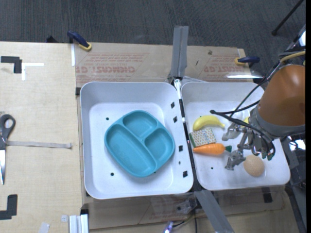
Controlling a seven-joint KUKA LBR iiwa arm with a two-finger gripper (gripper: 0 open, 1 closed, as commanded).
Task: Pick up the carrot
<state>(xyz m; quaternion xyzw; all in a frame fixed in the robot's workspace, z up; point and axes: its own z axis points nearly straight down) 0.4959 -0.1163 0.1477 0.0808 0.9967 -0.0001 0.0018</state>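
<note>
The orange carrot (209,149) lies flat in the right bin (272,178), its green stub pointing right. My gripper (233,148) hangs just to the right of that stub, low over the bin floor. It is open: one finger (235,131) sits above the stub's line and the other below it, and nothing is held between them. The grey arm with its orange band (286,96) comes in from the right and covers part of the bin's right side.
A yellow banana (208,122) and a small green-speckled block (202,137) lie just above the carrot. A tan egg-shaped item (253,167) rests beside the gripper's lower finger. The left bin (92,178) holds a blue divided plate (140,142). Scissors (5,130) lie on the bench at far left.
</note>
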